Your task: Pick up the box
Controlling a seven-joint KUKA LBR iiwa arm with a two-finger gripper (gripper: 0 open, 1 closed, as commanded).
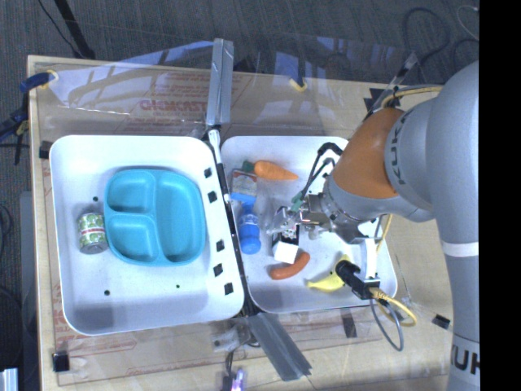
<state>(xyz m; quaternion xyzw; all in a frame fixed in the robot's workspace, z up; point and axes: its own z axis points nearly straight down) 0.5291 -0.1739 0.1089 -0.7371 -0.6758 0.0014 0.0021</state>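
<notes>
A pale wooden bench (423,316) under a clear plastic sheet (130,96) stands on dark grey carpet (269,15), with black cables (61,10) trailing across the floor.

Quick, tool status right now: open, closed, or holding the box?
Tool: cannot be told. It is low in the right bin, right over the small white box, and the clutter hides its state.
</notes>
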